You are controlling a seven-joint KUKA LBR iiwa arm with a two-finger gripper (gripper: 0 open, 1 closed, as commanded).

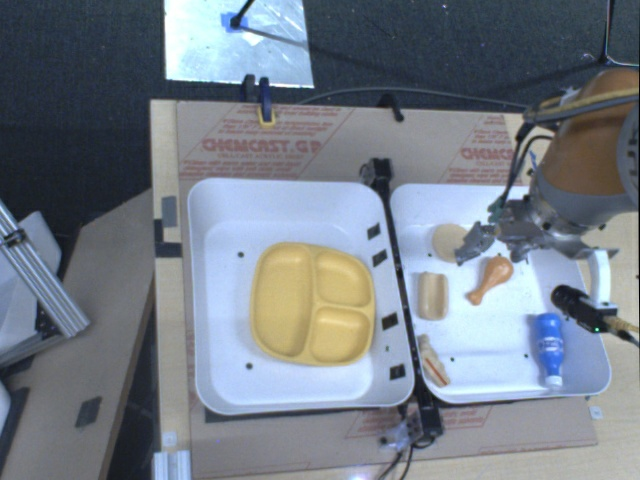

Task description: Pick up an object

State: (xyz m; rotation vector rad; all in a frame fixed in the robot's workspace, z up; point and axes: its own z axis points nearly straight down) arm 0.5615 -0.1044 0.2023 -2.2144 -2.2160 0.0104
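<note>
I judge the end effector (480, 243), whose closure I cannot tell, should descend squarely over the toy drumstick (489, 278) in the right bin (590, 378), avoiding the bottle (548, 347).

The arm (590, 153) runs off the right edge, so most of it's cut off. Gripper (478, 245) is kinda blurry, can't make out its tips. It covers part of the tan disc (447, 238). Metal rail (35, 273) at left is cropped by the edge, and the wafer (433, 360) is half tucked under the divider (398, 298)
</note>
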